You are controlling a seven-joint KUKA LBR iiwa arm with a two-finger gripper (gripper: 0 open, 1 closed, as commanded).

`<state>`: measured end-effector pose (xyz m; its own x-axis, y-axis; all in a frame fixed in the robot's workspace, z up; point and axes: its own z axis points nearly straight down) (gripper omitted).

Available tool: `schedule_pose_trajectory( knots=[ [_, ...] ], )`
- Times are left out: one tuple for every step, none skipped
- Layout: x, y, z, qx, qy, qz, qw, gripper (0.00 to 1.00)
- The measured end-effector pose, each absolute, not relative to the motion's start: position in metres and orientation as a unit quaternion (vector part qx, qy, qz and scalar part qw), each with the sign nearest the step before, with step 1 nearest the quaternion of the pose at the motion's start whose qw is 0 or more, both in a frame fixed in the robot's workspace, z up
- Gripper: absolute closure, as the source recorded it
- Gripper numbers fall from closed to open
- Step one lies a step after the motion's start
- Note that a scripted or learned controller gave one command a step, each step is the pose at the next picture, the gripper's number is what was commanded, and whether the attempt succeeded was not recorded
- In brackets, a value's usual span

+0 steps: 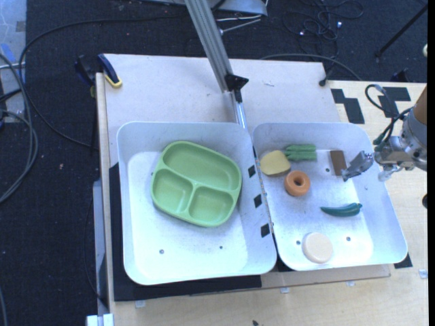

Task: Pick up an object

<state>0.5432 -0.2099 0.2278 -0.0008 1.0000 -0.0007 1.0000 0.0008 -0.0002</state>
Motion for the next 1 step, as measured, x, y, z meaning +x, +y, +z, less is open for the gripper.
schedule_pose_trajectory(
  knots=[
    [0.5494, -0.2090, 0.1828, 0.707, 0.707, -0.0010, -0.001, 0.00]
  ],
)
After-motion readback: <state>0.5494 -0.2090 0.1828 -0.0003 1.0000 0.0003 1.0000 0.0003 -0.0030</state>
